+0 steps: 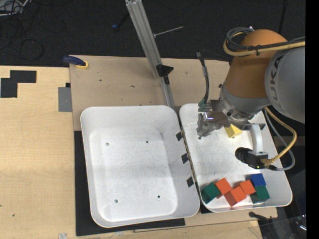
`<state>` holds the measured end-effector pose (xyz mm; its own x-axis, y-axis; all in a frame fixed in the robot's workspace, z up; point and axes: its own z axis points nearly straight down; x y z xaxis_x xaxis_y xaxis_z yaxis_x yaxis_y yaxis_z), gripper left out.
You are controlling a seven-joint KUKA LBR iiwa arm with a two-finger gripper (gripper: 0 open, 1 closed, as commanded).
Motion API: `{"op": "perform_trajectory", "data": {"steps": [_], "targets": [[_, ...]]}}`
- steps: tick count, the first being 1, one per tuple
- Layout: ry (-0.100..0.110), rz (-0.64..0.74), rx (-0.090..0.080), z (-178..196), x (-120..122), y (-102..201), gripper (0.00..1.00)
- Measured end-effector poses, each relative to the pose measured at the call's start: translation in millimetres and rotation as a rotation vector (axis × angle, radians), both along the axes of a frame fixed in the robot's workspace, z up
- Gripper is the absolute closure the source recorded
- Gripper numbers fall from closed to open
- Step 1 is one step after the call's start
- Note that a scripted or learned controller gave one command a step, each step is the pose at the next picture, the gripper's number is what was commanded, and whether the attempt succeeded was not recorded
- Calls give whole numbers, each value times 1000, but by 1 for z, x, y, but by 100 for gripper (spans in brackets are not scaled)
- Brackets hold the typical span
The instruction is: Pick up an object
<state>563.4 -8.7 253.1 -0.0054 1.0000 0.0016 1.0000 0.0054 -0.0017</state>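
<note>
While the metal two-finger claw (204, 126) hangs over the upper part of the right-hand shallow white bin (193, 114), you can see the small yellow block (231, 131) just to its right, partly hidden under the wrist. The cluster of orange, green and blue cubes (237, 189) lies well apart, toward the bin's near edge. You cannot tell how the claw is set.

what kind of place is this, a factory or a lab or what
Most likely a robotics lab set up for grasping trials. A KUKA arm reaches over two shallow white bins, small coloured blocks sit in the right bin, and an aluminium camera post and loose cables stand behind the bench.
</note>
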Motion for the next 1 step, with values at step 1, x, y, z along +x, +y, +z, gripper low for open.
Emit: {"op": "perform_trajectory", "data": {"steps": [1], "targets": [[1, -2, -1, -16, 21, 52, 100]]}}
